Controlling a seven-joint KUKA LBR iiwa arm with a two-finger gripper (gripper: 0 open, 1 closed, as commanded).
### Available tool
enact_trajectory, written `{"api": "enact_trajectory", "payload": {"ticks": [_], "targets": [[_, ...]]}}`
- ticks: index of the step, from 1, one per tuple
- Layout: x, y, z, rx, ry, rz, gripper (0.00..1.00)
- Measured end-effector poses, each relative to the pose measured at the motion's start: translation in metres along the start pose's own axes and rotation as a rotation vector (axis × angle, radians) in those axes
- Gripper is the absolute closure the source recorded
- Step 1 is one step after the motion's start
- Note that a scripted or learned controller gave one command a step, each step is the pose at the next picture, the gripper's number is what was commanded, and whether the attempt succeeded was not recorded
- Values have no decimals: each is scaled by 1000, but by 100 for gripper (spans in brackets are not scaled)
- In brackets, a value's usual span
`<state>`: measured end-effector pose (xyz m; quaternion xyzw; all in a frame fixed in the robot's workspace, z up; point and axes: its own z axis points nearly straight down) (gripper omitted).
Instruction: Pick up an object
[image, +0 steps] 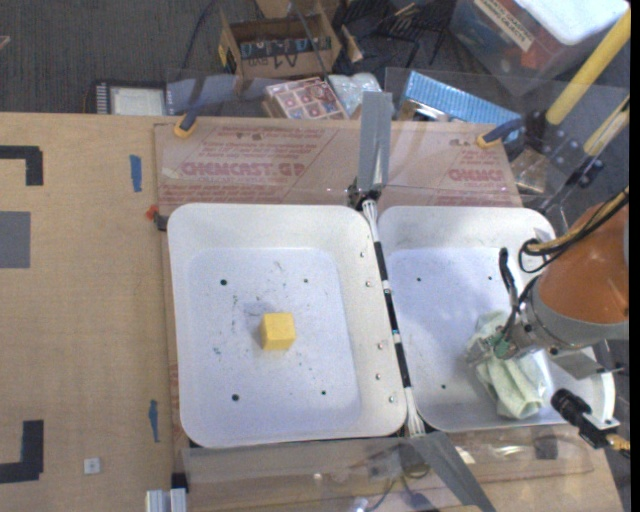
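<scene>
The end effector (497, 347) is low in the right bin (440, 240), touching a pale cloth (515, 385) near the bin's front right corner; its grip cannot be told. A yellow block (279, 331) sits mid left bin (200, 240).

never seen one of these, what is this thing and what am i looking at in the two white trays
This is one picture from a camera fixed above a workbench, looking down at a slant. The grey machine with the orange band coming in from the right is a robot arm. Its job here is to pick up an object.

On the bench sit two shallow white bins side by side. The left bin holds a small yellow block near its middle. In the right bin lies a pale crumpled cloth-like thing, near the front right corner.

The arm's hand is low in the right bin, right at that pale thing. From this angle I cannot tell whether it grips it.
</scene>
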<state>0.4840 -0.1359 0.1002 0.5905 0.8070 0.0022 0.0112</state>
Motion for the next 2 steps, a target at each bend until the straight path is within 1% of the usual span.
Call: {"api": "enact_trajectory", "payload": {"ticks": [1,2], "targets": [[15,2,-76,16,14,104,100],[-16,130,-99,17,12,185,100]]}}
